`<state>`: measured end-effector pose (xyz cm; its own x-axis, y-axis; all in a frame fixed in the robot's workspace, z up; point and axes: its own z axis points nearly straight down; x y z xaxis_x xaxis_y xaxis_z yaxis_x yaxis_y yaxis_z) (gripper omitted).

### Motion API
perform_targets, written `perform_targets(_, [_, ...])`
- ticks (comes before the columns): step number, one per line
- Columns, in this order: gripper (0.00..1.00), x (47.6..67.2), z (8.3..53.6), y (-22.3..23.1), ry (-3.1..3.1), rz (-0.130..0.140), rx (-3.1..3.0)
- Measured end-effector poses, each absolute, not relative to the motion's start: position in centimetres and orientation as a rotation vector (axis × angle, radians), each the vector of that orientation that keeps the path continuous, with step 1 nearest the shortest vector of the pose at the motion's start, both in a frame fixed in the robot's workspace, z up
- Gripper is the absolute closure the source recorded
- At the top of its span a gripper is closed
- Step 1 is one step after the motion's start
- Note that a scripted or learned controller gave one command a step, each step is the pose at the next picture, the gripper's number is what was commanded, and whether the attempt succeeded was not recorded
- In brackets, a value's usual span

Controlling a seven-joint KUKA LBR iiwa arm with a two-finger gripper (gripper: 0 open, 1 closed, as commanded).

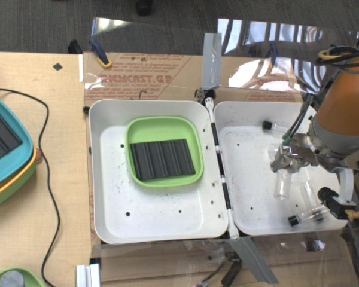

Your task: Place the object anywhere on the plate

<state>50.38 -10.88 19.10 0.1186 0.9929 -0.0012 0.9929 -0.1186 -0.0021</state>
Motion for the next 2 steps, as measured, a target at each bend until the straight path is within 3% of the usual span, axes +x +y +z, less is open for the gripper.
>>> perform_targets(1, [0.0,50.4,19.1,-10.9,-2.085,0.004,-2.349])
perform_targets(2, [0.0,50.5,23.9,-14.1,-1.649,0.006,-2.673])
